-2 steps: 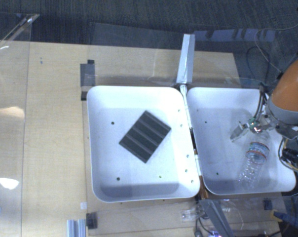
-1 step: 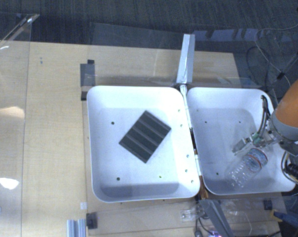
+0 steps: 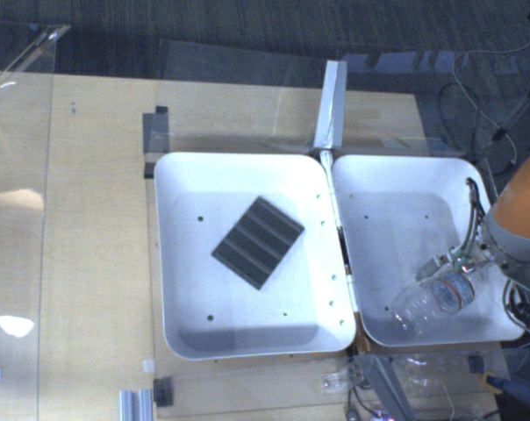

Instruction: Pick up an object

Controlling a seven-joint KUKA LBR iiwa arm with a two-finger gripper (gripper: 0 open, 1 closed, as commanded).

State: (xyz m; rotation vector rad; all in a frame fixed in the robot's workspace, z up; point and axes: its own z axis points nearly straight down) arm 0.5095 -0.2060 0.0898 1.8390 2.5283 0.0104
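Observation:
A dark grey ribbed rectangular pad (image 3: 258, 241) lies flat and turned at an angle in the middle of the left bin (image 3: 182, 235). A clear plastic bottle (image 3: 427, 301) lies on its side in the near right part of the right bin (image 3: 379, 191). My gripper (image 3: 454, 263) reaches in from the right edge and hangs low over the cap end of the bottle, very close to it or touching it. The orange band of the arm (image 3: 524, 204) shows just above and behind it.
A grey divider post (image 3: 331, 112) stands behind the seam between the two bins. Cables (image 3: 497, 103) hang at the back right. Clear plastic sheeting covers the wooden bench (image 3: 63, 235) to the left. Small fixtures and wires sit under the bins' front edge.

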